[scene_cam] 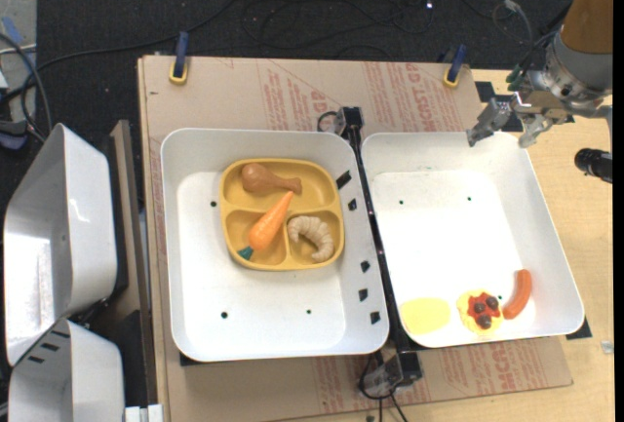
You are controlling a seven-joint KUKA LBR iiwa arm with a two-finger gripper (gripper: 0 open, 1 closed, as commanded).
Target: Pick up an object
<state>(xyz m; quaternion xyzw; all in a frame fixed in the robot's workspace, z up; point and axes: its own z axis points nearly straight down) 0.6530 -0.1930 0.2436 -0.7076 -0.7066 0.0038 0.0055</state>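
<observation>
While the pincer [505,130] hangs open, the sausage [518,293] lies steeply, top tilted right.

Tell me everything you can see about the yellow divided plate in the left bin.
The yellow divided plate is a rounded-square dish that looks like plastic, with raised ridges splitting it into three compartments. It lies flat in the left bin, toward its upper middle, slightly rotated. The top compartment holds a brown drumstick. An orange carrot lies across the lower left compartment, its tip on the ridge. A pale curled shrimp lies in the lower right compartment.
</observation>
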